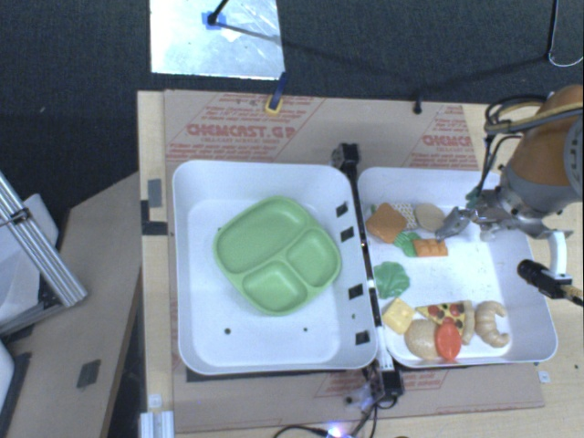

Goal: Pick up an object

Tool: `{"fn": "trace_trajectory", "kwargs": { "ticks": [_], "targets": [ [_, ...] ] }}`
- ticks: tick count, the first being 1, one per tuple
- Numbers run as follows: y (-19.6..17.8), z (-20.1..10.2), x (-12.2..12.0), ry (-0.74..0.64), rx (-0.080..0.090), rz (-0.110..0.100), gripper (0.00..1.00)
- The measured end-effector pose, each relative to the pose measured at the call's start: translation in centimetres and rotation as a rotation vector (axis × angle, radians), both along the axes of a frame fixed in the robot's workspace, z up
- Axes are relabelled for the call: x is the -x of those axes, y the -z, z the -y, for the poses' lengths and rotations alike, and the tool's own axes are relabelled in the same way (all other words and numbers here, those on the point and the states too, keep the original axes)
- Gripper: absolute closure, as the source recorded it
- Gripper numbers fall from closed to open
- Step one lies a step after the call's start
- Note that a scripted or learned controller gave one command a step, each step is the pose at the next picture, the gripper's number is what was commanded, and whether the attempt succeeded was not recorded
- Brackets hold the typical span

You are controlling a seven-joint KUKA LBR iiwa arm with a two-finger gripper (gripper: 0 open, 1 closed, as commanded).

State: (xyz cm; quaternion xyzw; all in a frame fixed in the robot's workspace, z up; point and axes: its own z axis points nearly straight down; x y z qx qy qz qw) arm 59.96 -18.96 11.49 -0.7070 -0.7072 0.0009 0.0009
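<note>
**End effector over crowded right bin**

A green divided plate (278, 254) lies in the left bin (196, 336). In the right bin (534, 331), toy foods crowd the near edge. The end effector (459, 222) sits at the far edge, just beside a beige shell-like piece (429, 215); its opening cannot be told.

Two bins sit side by side on the tabletop (155, 272). The left bin (196, 336) holds a divided plate (277, 254) at its middle. The right bin (520, 281) holds toy food: a bread slice (387, 223) at its far left, a leaf (392, 278) nearer, and a pizza slice (449, 312), croissant (492, 323) and tomato (448, 341) along its near edge. The end effector (453, 223) hangs just right of the bread slice.
</note>
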Motion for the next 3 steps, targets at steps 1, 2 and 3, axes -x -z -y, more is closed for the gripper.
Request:
{"fn": "trace_trajectory", "kwargs": {
  "ticks": [1,2,3],
  "targets": [
    [2.7,0.0,-0.3,0.0,0.0,0.008,0.0],
    [1.3,0.1,-0.6,-0.001,0.002,0.018,1.0],
    [-4.7,-0.5,0.0,-0.004,0.002,0.009,1.0]
  ]
}}
